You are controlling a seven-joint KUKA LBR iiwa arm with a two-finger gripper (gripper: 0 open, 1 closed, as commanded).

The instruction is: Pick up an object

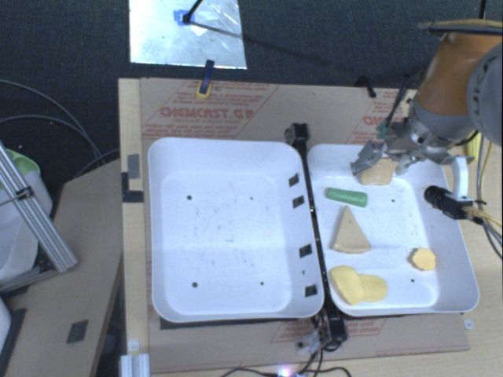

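Where left bin [228, 234] lies bare, right bin [440, 234] bears green stick [346, 196], wedge [350, 234], yellow pieces [357, 284], small chunk [423, 259]. Gripper [385, 159] at far edge, directly over tan block [377, 174]; grip state indeterminate. Stick just below-left, long axis across bin.

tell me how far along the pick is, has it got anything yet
Done: the arm has reached the right bin, and the gripper sits low over a tan block at the far end. In hand: nothing clearly; whether the block is gripped cannot be told. Left: grasping and lifting. The green cylinder, tan wedge, yellow pieces and small yellow chunk lie untouched.
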